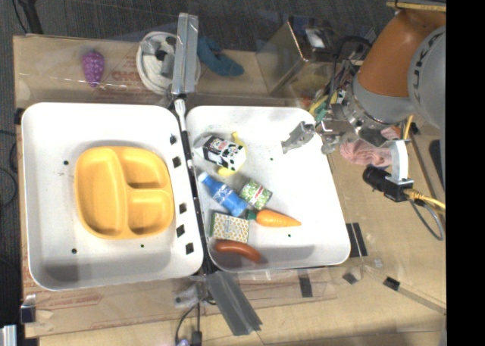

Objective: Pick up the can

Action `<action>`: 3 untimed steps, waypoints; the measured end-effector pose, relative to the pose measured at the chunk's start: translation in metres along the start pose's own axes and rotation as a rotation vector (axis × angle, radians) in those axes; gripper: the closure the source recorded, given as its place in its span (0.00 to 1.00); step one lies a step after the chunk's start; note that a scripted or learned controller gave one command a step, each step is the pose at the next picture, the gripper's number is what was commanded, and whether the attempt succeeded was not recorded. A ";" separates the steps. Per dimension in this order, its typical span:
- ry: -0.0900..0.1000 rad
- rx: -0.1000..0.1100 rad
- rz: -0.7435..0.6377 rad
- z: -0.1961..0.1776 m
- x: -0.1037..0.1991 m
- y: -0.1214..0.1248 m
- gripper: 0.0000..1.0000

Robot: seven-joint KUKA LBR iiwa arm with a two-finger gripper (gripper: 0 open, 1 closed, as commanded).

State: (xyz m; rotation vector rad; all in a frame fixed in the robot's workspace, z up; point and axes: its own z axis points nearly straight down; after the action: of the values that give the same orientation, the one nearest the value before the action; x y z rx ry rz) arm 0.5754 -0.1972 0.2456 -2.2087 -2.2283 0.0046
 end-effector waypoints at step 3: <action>0.000 0.001 0.012 0.144 0.072 -0.001 1.00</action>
State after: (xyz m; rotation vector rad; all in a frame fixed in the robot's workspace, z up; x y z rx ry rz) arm 0.5729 -0.1253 0.1014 -2.2215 -2.2143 0.0055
